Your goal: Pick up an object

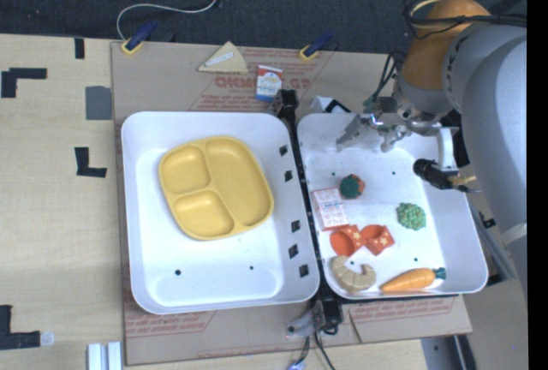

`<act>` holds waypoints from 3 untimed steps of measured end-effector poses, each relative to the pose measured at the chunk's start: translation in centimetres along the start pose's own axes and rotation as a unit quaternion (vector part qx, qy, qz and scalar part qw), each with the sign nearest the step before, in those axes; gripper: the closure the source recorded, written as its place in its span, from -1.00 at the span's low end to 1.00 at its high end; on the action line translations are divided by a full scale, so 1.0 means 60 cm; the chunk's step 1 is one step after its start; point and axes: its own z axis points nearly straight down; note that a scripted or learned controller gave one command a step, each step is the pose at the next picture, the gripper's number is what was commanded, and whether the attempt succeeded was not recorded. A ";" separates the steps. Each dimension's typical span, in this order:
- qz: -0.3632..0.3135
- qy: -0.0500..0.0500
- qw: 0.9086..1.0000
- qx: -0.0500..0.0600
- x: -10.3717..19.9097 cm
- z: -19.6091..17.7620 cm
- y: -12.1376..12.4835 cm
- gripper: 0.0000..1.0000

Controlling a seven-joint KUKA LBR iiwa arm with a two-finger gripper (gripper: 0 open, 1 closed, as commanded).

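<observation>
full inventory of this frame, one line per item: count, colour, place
divided plate: 1, yellow, left bin
left bin: 1, white, left on bench
right bin: 1, white, right on bench
round toy: 1, dark green with orange, right bin centre
card: 1, white with red print, right bin, left side
broccoli-like toy: 1, green, right bin, right side
red pieces: 2, red, right bin, below the card
beige toy: 1, tan, right bin near edge
carrot: 1, orange, right bin near edge
small box: 1, red, white and blue, behind the bins
wedge: 1, tan, behind the bins
gripper: 1, grey, over right bin's far edge
arm: 1, grey with orange band, right
</observation>
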 end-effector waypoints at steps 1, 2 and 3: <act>0.000 0.000 1.000 0.000 0.034 0.040 -0.092 -1.00; 0.000 -0.001 1.000 -0.003 0.035 0.039 -0.125 -1.00; 0.001 -0.001 1.000 -0.003 0.034 0.023 -0.125 1.00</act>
